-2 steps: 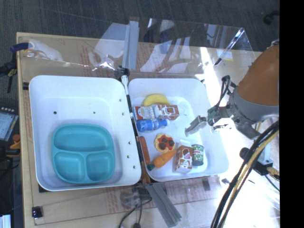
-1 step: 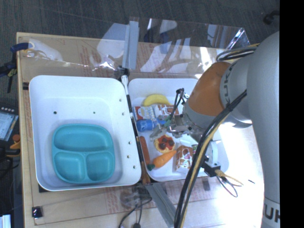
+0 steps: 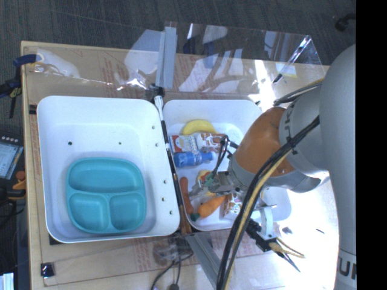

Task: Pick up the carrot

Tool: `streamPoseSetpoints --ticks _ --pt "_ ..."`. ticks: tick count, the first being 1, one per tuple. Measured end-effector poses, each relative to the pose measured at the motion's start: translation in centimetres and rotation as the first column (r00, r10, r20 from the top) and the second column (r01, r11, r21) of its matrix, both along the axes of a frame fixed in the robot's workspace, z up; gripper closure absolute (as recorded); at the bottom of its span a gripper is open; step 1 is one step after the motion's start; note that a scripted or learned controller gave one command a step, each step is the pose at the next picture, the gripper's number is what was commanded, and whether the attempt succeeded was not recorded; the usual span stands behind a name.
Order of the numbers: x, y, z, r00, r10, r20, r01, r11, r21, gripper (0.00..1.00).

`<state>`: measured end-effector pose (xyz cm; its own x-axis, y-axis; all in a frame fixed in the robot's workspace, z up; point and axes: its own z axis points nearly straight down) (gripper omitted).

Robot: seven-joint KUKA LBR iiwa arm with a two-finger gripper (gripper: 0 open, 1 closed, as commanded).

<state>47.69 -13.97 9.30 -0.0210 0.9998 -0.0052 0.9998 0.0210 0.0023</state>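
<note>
An orange carrot (image 3: 211,206) lies near the front edge of the right bin (image 3: 208,109). My gripper (image 3: 210,188) is low in that bin, just above and touching close to the carrot's upper end, under the orange wrist band. Clutter and the arm hide how it meets the carrot.
The right bin also holds a yellow banana (image 3: 199,127), a red-and-white packet (image 3: 195,142), a blue bottle (image 3: 192,158) and a brown item (image 3: 188,205) by its left wall. The left bin (image 3: 91,116) holds a teal divided plate (image 3: 106,194). Cables hang from the arm at front right.
</note>
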Motion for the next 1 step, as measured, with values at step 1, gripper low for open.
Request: streamPoseSetpoints --ticks 1 --pt "-0.04 0.37 0.06 1.000 -0.004 0.003 0.004 1.000 -0.007 0.00"
